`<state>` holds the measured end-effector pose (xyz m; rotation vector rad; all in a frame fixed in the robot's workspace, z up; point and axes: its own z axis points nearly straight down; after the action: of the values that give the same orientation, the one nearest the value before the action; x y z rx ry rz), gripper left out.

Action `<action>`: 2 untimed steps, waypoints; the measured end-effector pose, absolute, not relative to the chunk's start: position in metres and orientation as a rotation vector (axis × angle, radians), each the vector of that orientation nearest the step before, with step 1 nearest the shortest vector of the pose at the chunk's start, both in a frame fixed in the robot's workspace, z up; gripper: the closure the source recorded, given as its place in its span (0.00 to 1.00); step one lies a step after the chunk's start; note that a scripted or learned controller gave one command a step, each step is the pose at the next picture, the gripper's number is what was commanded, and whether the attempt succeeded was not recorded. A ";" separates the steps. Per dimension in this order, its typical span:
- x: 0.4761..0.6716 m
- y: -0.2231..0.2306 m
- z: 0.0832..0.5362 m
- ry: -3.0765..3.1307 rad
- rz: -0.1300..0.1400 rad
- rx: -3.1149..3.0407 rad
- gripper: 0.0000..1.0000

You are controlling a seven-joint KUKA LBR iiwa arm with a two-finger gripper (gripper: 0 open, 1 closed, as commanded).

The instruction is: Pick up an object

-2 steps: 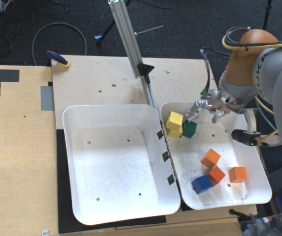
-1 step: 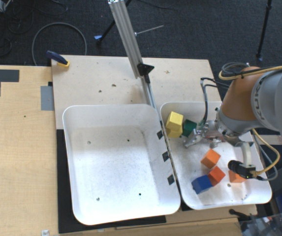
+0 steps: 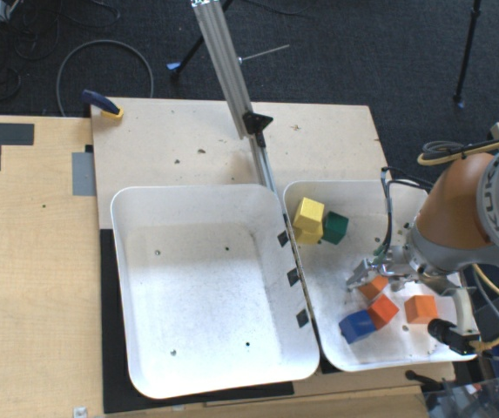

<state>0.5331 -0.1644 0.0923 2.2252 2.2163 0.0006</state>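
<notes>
- Reaching into the right bin (image 3: 354,355), the jaws (image 3: 373,277) stand over a small orange block (image 3: 370,289); whether they grip it I cannot tell.
- Close by lie two more orange blocks (image 3: 384,310) (image 3: 420,309) and a blue block (image 3: 356,326).
- A yellow block (image 3: 308,219) touches a green block (image 3: 335,227) farther back.

Grey KUKA arm with orange band (image 3: 460,203) reaches in from right edge, wrist bent downward and leftward. Metallic two-finger gripper (image 3: 371,277) sits low, pointing left; finger state unclear from this angle.
</notes>
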 end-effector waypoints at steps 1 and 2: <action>0.534 -0.165 0.102 2.213 0.000 2.230 1.00; 0.587 -0.099 0.162 2.229 0.009 2.212 1.00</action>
<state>0.5875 -0.0991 0.1619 2.2116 2.2287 0.0091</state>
